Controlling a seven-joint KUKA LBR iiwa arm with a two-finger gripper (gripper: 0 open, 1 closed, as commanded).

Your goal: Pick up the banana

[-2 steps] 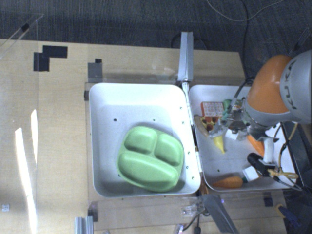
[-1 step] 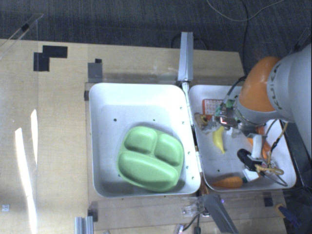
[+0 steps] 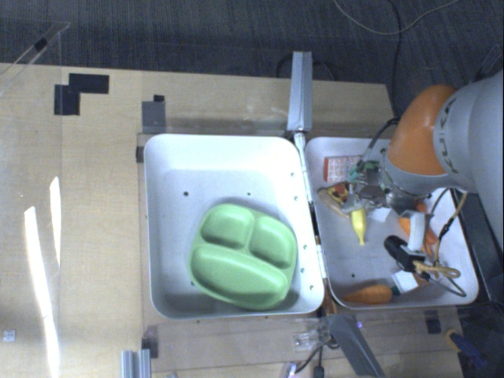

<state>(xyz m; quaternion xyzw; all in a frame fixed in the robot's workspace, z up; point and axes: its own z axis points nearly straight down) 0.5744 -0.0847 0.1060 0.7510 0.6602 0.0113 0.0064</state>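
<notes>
The banana (image 3: 359, 225) is a small yellow piece pointing down the view, in the middle of the right bin (image 3: 346, 278). My gripper (image 3: 365, 201) is directly over the banana's upper end, which runs up under it. The grey arm with its orange band (image 3: 417, 140) comes in from the right and covers the back right part of this bin. From above I cannot see whether the banana is held or only lies beneath the gripper.
A red and white box (image 3: 341, 168) lies at the right bin's back left. Small red and yellow pieces (image 3: 334, 196) sit left of the gripper. An orange carrot-like thing (image 3: 368, 294) rests by the front wall. The left bin (image 3: 165, 211) holds a green divided plate (image 3: 242, 254).
</notes>
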